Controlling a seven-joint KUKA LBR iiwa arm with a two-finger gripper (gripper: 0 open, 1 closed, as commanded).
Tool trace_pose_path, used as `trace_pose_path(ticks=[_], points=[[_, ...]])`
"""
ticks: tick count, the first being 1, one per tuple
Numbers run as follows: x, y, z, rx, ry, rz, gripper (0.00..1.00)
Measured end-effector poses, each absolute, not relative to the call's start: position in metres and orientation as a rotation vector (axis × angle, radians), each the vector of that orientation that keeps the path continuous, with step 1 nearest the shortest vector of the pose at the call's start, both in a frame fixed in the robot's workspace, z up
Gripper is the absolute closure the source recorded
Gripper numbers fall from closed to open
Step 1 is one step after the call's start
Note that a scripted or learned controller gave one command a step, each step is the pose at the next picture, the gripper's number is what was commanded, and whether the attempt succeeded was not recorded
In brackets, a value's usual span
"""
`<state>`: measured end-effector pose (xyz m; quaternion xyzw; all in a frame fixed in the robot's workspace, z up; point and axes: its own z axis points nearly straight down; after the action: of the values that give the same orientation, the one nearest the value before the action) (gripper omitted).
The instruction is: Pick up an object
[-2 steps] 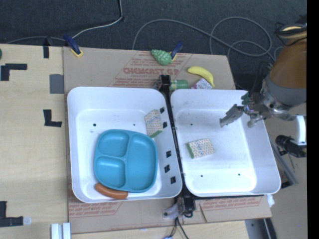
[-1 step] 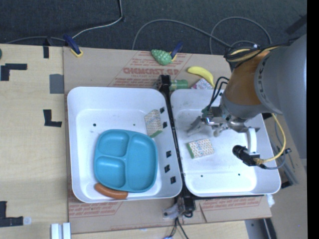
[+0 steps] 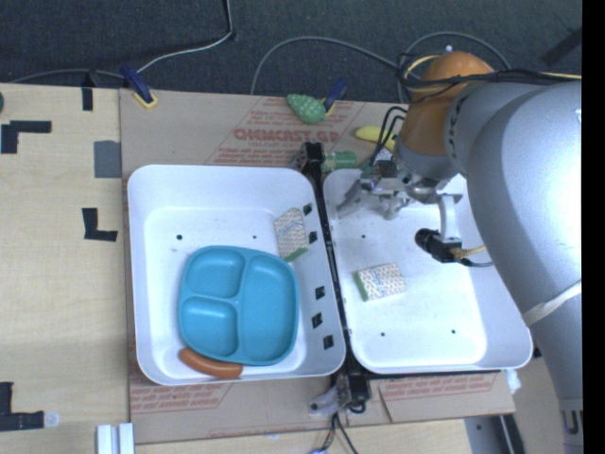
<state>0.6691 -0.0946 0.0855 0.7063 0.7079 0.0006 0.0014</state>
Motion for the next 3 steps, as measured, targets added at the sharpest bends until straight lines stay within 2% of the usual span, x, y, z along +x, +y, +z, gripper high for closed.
trace_pose_path(ticks=[1,2,3], points=[[0.669,-0.099,0.085,2.217,2.223,0.000,0.00],[0.549,-0.072,0.186,2.219,2.221,0.003,0.00],[0.534,-0.105,0.086,2.221,2.222,0.001,0.00]])
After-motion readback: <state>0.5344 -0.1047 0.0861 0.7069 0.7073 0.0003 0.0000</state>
